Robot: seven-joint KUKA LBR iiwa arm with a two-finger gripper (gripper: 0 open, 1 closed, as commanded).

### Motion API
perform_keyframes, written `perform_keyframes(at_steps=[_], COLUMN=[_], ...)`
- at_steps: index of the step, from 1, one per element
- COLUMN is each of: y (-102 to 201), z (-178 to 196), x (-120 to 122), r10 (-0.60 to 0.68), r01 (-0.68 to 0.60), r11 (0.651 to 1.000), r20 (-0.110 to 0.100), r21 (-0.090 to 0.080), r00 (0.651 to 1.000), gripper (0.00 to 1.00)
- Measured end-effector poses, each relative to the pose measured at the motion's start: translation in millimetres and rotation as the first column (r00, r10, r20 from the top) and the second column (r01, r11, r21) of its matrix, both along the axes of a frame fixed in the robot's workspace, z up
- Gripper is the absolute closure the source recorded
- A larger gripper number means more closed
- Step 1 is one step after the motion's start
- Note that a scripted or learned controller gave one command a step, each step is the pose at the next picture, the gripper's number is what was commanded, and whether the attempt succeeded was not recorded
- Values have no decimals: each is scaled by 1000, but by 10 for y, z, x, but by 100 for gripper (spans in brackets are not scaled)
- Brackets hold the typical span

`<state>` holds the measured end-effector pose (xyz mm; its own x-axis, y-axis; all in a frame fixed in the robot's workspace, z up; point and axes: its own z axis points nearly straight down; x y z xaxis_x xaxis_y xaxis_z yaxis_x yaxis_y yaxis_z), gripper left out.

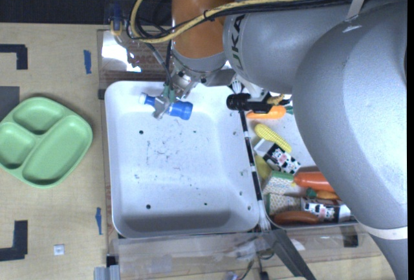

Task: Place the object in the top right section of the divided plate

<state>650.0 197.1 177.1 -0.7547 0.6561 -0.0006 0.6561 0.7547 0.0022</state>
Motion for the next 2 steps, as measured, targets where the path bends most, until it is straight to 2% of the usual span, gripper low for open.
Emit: perform_keyframes(at_steps=[1, 2], y=[-5, 205], z=[111, -119], x=[16, 66], r10=[-3, 136], r01=[3, -136], r11=[1000, 991], r20=[5, 4], r21=[4, 0], r00=[1000, 991], gripper=[100, 100])
